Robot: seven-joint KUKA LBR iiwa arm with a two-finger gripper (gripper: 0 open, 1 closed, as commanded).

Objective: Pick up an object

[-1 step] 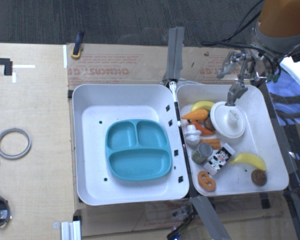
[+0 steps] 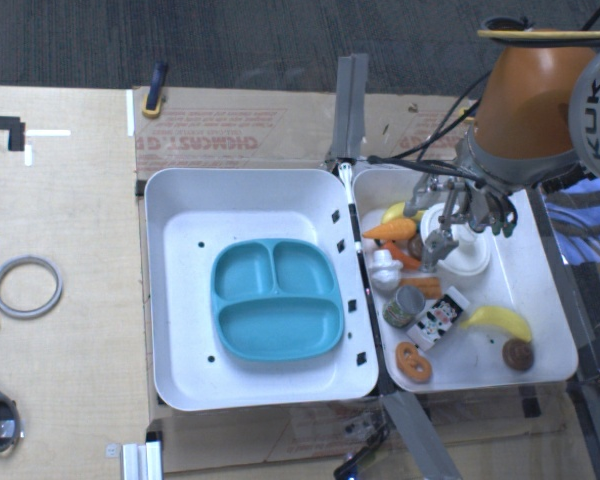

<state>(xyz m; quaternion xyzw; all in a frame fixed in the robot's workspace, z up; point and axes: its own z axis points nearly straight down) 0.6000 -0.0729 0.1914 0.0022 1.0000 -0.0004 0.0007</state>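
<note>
- Camera view: hand (image 2: 458, 226) low over right bin's (image 2: 552, 298) far-left part, above carrot (image 2: 392, 230); finger spread impossible to tell.
- Banana (image 2: 496, 320), pretzel (image 2: 414, 362) near right bin's front edge.
- Blue divided plate (image 2: 277, 299) centred in left bin (image 2: 170, 298).

The blue tray (image 2: 277, 300) looks like smooth, matt plastic. Both white bins (image 2: 175, 218) have a glossy plastic sheen. The bench (image 2: 60, 208) is pale, matt wood.

- grey KUKA arm (image 2: 592, 88) w/ broad rounded orange band
- black cables along wrist
- small metal-grey two-finger gripper (image 2: 442, 236), white letters on grey casing
</note>
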